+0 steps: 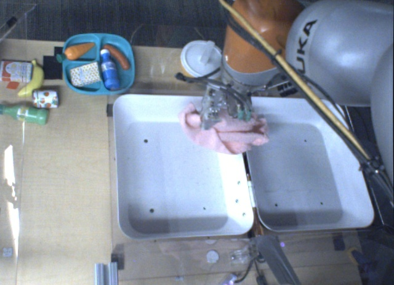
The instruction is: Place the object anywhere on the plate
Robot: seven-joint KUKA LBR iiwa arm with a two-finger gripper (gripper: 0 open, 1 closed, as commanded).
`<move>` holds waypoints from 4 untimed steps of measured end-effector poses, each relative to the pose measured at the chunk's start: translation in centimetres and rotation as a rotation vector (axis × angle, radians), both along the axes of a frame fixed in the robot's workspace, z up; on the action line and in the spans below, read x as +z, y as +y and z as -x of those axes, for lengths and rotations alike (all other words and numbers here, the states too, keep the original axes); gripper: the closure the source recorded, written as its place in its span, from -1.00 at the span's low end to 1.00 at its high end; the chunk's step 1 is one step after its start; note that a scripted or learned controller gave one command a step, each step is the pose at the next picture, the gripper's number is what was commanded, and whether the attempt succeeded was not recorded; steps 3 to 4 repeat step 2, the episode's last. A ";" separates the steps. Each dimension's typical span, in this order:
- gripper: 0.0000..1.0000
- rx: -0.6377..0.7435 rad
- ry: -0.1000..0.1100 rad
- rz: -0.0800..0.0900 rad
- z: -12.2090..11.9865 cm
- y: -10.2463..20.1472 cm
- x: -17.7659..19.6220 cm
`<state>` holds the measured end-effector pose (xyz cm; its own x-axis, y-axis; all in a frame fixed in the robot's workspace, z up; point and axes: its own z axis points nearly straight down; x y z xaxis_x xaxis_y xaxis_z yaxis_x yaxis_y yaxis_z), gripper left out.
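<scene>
A pink, soft, crumpled object [229, 137] sits at the back of the bins, over the divide between the left bin [166, 179] and the right bin [308, 179]. My gripper [226, 116] comes straight down onto its top, and its fingers are shut on the pink material. The object's lower edge overlaps the rim between the bins, so it looks lifted off the floor. The plate [126, 53] is a teal divided dish on the bench at the back left, well to the left of the gripper. It holds toy food and a small blue bottle.
A white lidded cup [198, 58] stands just behind the left bin, close to the gripper. A banana [34, 79], a small can [45, 98] and a green bottle [24, 114] lie on the bench at the far left. The arm's grey body covers the back right.
</scene>
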<state>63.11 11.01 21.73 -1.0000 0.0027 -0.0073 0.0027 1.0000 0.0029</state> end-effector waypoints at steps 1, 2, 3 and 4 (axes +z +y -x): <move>1.00 0.004 -0.001 -0.001 0.2 5.3 0.7; -1.00 0.004 -0.001 -0.001 0.2 5.2 0.7; -1.00 0.004 -0.001 -0.001 0.2 5.2 0.7; -1.00 0.004 -0.001 -0.001 0.2 5.2 0.7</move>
